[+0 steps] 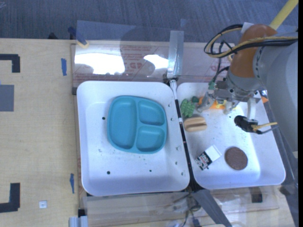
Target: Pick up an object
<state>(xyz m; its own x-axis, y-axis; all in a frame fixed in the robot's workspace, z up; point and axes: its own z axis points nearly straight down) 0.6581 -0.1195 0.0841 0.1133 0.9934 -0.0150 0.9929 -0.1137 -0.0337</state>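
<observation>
Roughly centred in the left bin (90,174) lies a blue divided plate (137,124) with three compartments. The right bin (270,171) holds a green toy vegetable (188,108) near the shared wall, a tan bun (195,124) just in front of it, a small black-and-white box (207,157), a brown disc (236,158) and an orange piece (216,106) at the far side. The gripper (221,101) hangs over that orange piece; whether the claw is open or closed cannot be told. Both bins sit on a pale wooden bench (38,126) marked with blue tape (63,66), with grey carpet (142,4) beyond.
</observation>
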